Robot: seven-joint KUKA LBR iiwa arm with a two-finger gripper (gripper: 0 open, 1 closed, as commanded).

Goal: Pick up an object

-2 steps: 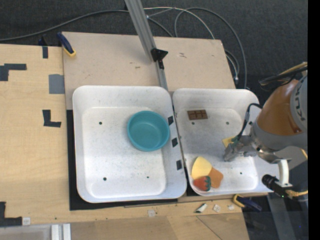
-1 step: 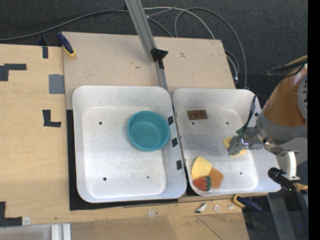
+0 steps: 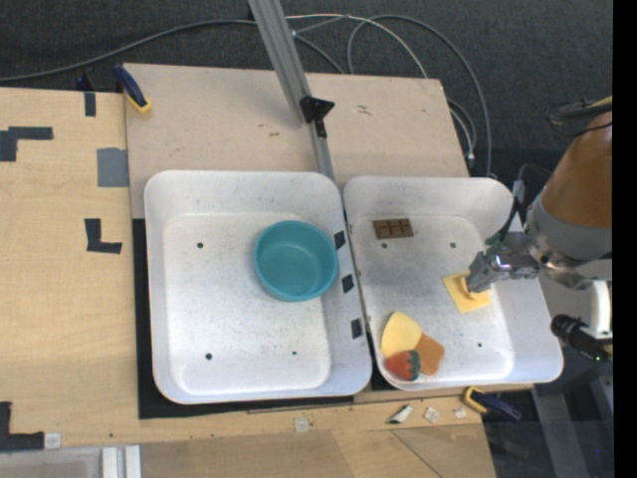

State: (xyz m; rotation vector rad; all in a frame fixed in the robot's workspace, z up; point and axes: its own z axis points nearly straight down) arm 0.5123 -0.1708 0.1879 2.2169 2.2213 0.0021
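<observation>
In the right bin [image 3: 498,192] lie a pale yellow flat block [image 3: 465,294], a brown waffle-like piece [image 3: 392,229], and a cluster of a yellow wedge [image 3: 400,332], an orange piece [image 3: 430,352] and a red piece [image 3: 401,365] near the front wall. My gripper [image 3: 481,273] reaches in from the right and hangs at the yellow block's upper right edge, low over the bin floor. Its fingers are small and dark against the block. A teal bowl [image 3: 295,259] stands upright in the left bin [image 3: 179,192].
A grey metal pole [image 3: 289,63] slants across the bench behind the bins. Cables [image 3: 418,33] loop at the back right. A blue and yellow clamp [image 3: 132,88] sits at the board's back left, another clamp [image 3: 486,402] at the front right.
</observation>
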